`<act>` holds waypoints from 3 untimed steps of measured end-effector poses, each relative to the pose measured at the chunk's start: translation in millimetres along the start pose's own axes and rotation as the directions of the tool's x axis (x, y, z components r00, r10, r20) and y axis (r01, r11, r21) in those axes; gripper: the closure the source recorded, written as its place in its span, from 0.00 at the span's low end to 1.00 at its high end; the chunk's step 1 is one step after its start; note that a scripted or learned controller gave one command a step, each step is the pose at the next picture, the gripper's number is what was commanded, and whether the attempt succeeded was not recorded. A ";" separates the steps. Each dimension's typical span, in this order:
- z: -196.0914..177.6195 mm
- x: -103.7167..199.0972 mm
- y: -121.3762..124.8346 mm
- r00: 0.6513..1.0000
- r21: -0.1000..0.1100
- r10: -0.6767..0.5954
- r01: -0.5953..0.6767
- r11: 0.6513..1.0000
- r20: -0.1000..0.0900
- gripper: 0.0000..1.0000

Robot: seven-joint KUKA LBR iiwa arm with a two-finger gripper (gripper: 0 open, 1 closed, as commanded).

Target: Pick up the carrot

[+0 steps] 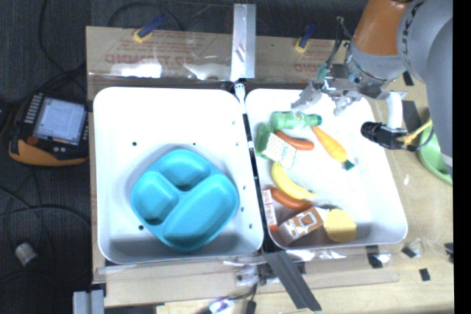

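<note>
The carrot (330, 144), orange with a small green end at its lower right, lies slanted in the upper middle of the right bin (383, 191). My gripper (324, 98) hangs over that bin's upper edge, a short way above and slightly left of the carrot. Its two grey fingers are spread apart with nothing between them, so it is open. The left finger (306, 97) points down toward the green bottle.
Left of the carrot lie a green bottle (294, 119), a red sausage (294, 141) and a white packet (276, 149). Below are a banana (291, 185), a brown bottle (300, 224) and a yellow block (339, 225). The left bin holds a blue divided plate (185, 196).
</note>
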State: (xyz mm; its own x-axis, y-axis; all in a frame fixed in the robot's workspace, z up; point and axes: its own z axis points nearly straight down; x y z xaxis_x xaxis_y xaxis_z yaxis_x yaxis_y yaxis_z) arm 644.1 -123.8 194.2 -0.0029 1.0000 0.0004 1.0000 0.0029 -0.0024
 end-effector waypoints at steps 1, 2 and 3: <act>102.2 -54.5 -27.0 0.999 -0.001 -0.043 0.043 0.999 0.002 0.00; 93.6 -53.4 -27.0 0.999 -0.001 -0.044 0.044 0.999 0.000 1.00; -51.3 -59.9 -41.8 0.952 -0.001 0.305 -0.305 0.953 0.004 1.00</act>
